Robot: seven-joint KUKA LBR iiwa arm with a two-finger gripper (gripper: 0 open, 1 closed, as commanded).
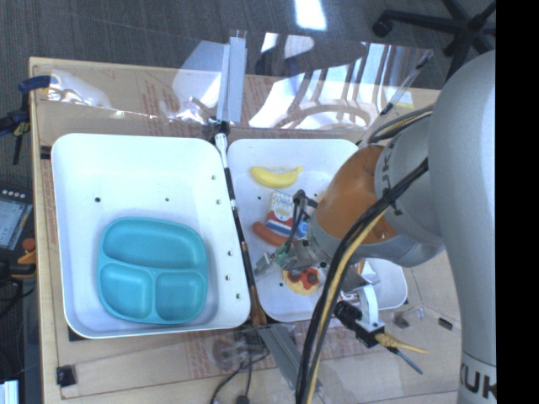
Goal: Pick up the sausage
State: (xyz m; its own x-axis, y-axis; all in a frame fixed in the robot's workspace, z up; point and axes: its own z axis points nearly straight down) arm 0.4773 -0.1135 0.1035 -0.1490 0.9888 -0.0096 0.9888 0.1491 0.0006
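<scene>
Camera view: my arm comes in from the right, orange band over the right bin, my gripper low inside it, near the bin's middle. Finger state: cannot tell, the wrist and cables cover most of it, only dark metal bits show at the tip. Nothing visibly between them.

Sausage is reddish brown, lies flat on the bin floor, just up and left of my gripper, very near it; touching or not, cannot tell. Right above the sausage is a small white and blue item with red on it, partly hidden by my wrist. Further up from my gripper, a banana lies near the bin's top wall, well apart from me. Just below my gripper, a yellow and red toy food piece, part covered by my tool. A grey bit lies just left of my gripper.

Far left of my gripper, the left bin holds a teal divided tray with three compartments, sitting toward its lower side.
</scene>
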